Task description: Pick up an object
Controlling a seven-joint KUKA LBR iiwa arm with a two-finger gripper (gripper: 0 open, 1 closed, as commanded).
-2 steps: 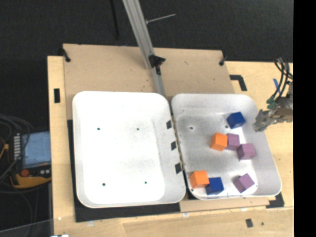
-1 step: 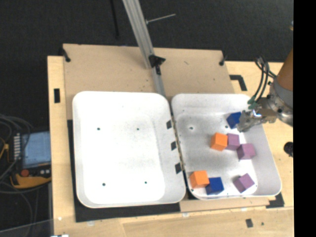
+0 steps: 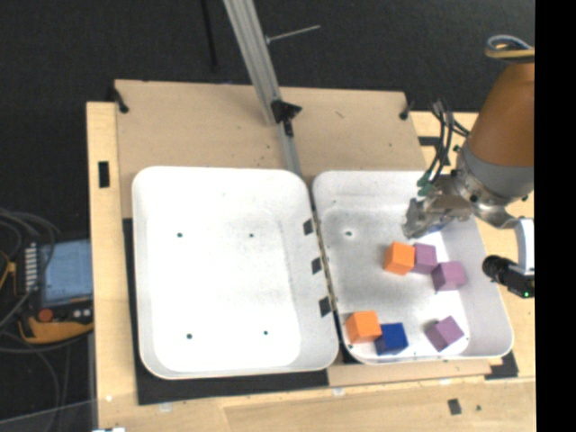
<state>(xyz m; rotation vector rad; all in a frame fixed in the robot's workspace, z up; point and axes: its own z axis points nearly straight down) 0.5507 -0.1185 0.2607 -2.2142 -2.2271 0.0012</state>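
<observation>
claw [image 3: 423, 226] over right bin [image 3: 360, 196] | fingers' state cannot be told | nearest target: orange cube [image 3: 400, 258], just below-left of claw, touching purple cube [image 3: 425, 256]

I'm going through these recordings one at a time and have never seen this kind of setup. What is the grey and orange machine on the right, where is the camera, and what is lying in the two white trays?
The machine is a robot arm, grey with an orange band, reaching in from the right. At its tip is a gripper, a two-finger claw for picking things up. One fixed camera above the bench looks down at a slant. The bench holds two shallow white bins side by side. The gripper hangs over the right bin, just above an orange block that touches a purple block. Another purple block lies beside them. Nearer the front edge sit a second orange block, a blue block against it, and a third purple block. Nothing is visibly held between the fingers.
</observation>
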